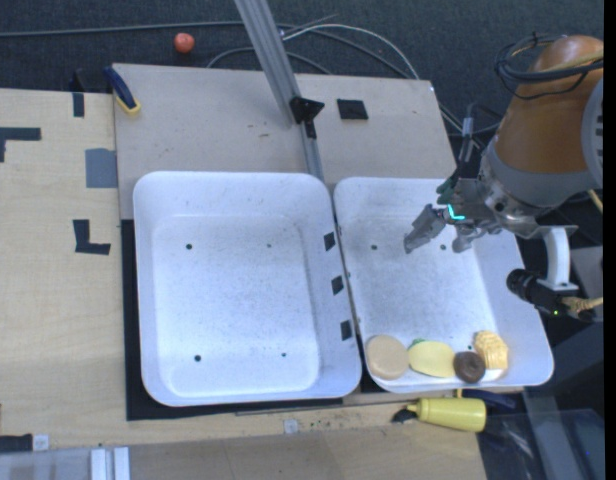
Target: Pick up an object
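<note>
My gripper hangs over the upper middle of the right bin, fingers spread open with nothing between them. Along that bin's near edge lie several small food items: a tan round cookie, a yellow oval piece with a green bit behind it, a dark brown round piece and a yellow corn-like piece. The gripper stands well above and behind these items, apart from all of them.
The left bin lies beside the right one. A grey metal bar slants down to a black clamp between the bins. A yellow-handled tool lies just past the right bin's near edge. A small red ball rests far back.
</note>
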{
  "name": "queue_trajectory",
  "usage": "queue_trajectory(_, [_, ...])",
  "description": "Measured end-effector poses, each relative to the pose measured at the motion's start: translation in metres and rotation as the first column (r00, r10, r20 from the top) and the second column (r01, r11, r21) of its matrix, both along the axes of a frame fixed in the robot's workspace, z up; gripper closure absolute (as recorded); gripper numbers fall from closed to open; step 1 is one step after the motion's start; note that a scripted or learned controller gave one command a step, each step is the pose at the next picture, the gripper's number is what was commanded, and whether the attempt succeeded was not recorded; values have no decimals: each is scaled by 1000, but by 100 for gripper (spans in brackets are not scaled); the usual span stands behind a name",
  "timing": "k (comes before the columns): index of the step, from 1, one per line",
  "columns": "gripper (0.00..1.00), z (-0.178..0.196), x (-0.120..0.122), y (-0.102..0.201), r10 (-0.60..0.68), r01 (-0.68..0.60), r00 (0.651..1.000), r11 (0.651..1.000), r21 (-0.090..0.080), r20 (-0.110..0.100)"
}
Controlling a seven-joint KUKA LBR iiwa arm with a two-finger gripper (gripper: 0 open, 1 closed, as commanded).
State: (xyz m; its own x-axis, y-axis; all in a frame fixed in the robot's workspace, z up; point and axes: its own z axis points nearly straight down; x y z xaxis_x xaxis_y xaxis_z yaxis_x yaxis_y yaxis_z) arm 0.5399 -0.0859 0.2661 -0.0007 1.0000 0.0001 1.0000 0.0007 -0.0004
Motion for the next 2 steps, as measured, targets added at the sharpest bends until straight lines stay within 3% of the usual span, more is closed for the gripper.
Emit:
queue_trajectory(1, [0, 0, 0, 0, 0, 0, 1000, 1000, 0, 0])
queue_trajectory(2, [0, -62, -4, -4, -1, 1, 1000, 1000, 0, -6])
